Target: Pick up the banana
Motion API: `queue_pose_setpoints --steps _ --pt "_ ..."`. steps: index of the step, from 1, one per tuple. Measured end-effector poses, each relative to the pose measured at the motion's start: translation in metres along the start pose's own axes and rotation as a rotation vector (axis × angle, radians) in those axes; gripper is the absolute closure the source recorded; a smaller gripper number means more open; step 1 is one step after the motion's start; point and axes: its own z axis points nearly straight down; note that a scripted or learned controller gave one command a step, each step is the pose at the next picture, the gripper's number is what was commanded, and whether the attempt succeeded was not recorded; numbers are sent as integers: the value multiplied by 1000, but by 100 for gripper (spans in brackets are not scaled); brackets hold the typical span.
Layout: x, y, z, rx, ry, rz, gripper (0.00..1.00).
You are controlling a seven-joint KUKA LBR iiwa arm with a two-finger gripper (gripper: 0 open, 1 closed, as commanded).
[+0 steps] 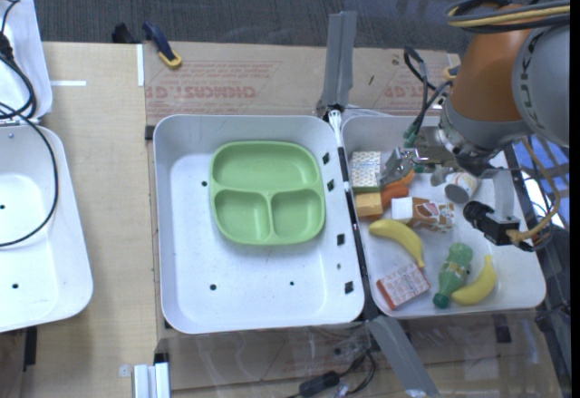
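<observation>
A wooden worktop [100,79] carries two white bins. The left bin [181,287] holds a green divided plate [267,190], leaving wide bare margins. The right bin [521,292] is crowded. The arm [494,70] hangs over its far side; the gripper [399,168] sits low among small boxes, its opening impossible to judge. One banana [401,237] lies mid-bin with little room round it; a second banana [478,284] rests against a green bottle [453,273], near the front rim.

The grey and orange robot arm [507,70] is cut off by the frame's right edge and covers the upper right corner of the right white bin [535,292]; its gripper's fingertips blur into clutter, position unclear
</observation>
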Motion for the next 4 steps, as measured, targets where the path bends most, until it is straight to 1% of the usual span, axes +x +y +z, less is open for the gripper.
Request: queue_pose_setpoints --steps 1,2,3,4 --pt "-46 -26 71 -30 -5 -141 0" --pt "-60 -70 80 -50 -19 -330 0" --pt "-44 -83 81 -52 -30 -428 0" --pt "-49 -84 81 -48 -29 -532 0"
